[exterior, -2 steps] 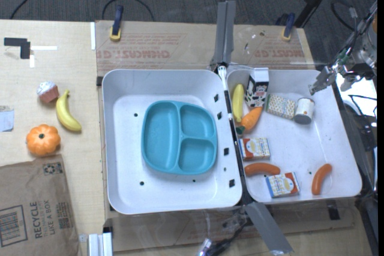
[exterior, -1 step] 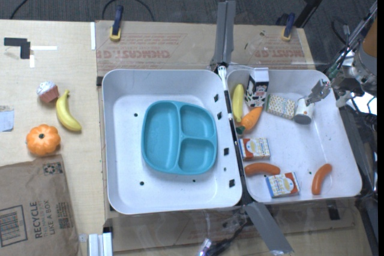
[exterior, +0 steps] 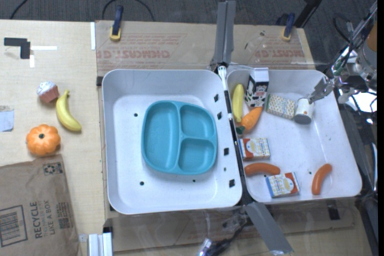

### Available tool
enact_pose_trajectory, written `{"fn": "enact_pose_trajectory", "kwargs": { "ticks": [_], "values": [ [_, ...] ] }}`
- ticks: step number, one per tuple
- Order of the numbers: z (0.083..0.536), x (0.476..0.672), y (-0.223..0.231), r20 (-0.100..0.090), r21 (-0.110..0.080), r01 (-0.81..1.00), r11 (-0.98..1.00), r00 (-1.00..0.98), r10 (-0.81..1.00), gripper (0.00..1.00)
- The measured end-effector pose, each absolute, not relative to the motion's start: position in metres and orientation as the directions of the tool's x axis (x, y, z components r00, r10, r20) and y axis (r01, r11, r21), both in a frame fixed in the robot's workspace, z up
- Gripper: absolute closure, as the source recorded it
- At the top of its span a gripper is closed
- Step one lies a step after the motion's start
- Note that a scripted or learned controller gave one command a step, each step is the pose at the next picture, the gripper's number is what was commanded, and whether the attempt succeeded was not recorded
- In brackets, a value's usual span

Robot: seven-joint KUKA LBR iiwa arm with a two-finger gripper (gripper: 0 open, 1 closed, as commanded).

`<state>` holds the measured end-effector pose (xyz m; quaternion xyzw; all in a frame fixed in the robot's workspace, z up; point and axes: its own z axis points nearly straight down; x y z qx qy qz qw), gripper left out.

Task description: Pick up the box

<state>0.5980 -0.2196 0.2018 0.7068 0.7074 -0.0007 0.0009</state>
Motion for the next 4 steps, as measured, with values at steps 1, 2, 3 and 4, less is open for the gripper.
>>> {"fn": "enact_pose_trajectory", "kwargs": {
  "ticks": [1,2,3,4],
  "values": [
    [0.19,0.546,-0.222,-0.001,-0.003,0.922,-0.388,0.388,0.922,0.0],
    [0.185,0.477,-0.172,-0.001,-0.003,0.911,-0.413,0.413,0.911,0.0],
    [0.107,0.476,-0.146,-0.002,-0.006,0.862,-0.506,0.506,0.862,0.0],
    [0.125,0.477,-0.156,-0.001,-0.003,0.83,-0.558,0.558,0.83,0.0]
  ]
}}
